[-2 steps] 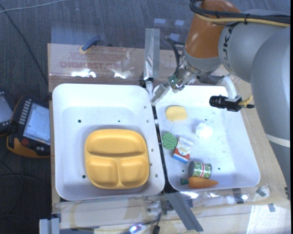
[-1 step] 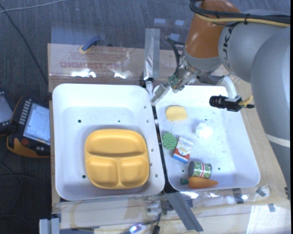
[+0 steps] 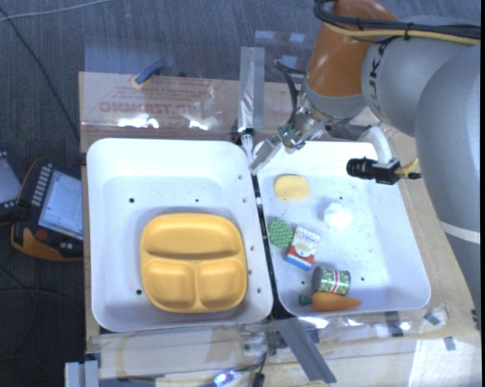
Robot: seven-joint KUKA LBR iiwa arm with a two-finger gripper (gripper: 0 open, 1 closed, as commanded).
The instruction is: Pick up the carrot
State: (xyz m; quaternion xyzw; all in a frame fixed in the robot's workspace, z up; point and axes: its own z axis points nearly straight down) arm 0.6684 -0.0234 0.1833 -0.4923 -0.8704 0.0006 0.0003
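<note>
The carrot (image 3: 337, 302), orange with a dark green stub at its left end, lies on its side against the front wall of the right bin (image 3: 404, 248). My gripper (image 3: 263, 153) hangs over the back left corner of that bin, near the divider between the two bins. It is far from the carrot, which lies toward the near edge. Nothing shows in the gripper.
Touching the carrot's back side is a green can (image 3: 331, 280). A red and white box (image 3: 303, 247), a green round piece (image 3: 280, 232), a white ball (image 3: 337, 214) and a yellow lump (image 3: 292, 186) lie further back. The left bin (image 3: 113, 176) holds a yellow divided tray (image 3: 194, 260).
</note>
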